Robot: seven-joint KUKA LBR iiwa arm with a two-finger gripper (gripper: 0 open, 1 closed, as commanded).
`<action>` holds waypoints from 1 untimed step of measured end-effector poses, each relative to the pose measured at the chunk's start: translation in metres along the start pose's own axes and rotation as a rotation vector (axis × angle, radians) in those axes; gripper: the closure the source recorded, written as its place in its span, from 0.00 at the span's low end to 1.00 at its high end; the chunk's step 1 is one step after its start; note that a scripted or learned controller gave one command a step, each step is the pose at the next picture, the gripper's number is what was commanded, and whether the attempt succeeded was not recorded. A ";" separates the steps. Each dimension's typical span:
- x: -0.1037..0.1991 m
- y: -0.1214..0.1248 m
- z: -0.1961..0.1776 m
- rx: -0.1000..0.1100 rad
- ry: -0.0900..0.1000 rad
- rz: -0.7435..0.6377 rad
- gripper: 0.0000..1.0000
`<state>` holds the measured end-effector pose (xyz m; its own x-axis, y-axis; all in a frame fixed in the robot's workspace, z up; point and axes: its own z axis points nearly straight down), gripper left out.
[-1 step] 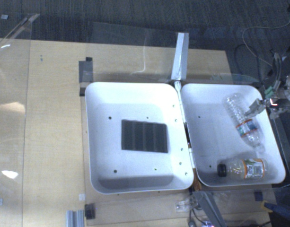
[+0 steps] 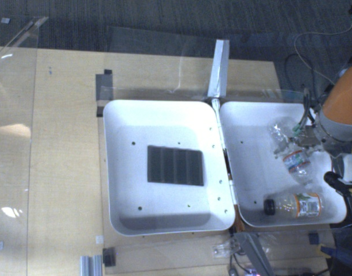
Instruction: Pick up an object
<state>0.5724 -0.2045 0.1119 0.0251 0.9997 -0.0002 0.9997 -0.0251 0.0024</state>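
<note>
The left bin on the counter holds a dark ribbed pad. In the right bin, a clear crumpled bottle lies just beside the gripper; I cannot tell how its fingers stand. A capped bottle lies near that bin's front edge.

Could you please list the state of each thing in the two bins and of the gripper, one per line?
Left bin: holds a dark ribbed pad lying flat.
Dark ribbed pad: flat, mid-bin.
Right bin: holds two bottles.
Labelled bottle: on its side, dark cap on, pointing left.
Clear bottle: crumpled, lying down, beside the gripper.
Gripper: low over the right bin; grip unclear.
</note>
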 end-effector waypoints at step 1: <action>0.033 0.037 0.010 -0.006 0.000 0.425 0.00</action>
<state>0.6106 -0.1727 0.1024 0.4348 0.9005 0.0021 0.9005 -0.4348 0.0078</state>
